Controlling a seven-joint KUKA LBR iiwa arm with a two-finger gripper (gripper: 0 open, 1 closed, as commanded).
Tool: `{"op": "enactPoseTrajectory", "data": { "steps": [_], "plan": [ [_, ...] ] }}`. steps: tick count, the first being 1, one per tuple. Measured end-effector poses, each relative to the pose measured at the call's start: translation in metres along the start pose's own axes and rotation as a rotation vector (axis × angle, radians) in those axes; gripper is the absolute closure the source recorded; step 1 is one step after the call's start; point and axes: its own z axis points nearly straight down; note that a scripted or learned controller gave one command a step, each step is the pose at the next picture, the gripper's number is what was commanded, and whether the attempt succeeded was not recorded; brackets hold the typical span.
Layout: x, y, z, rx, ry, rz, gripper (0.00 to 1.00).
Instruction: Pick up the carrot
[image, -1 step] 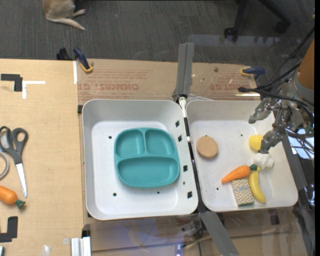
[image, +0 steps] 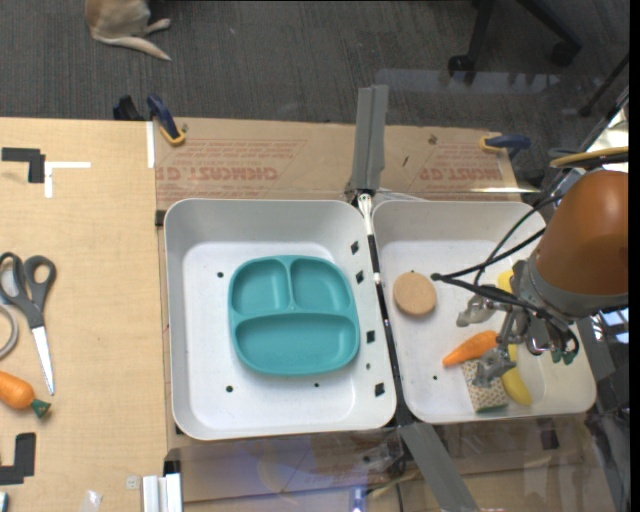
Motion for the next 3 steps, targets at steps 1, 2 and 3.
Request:
{"op": "enactPoseTrajectory", "data": {
  "steps": [1, 2, 3],
  "plan": [
    [-0.009, 0.015, 0.048, 0.000, -0.001, 0.110, 0.00],
    [-0.011, 0.015, 0.039, 0.000, -0.004, 0.107, 1.00],
    [0.016, 0.006, 0.023, 0.000, -0.001, -0.039, 1.00]
  ]
}}
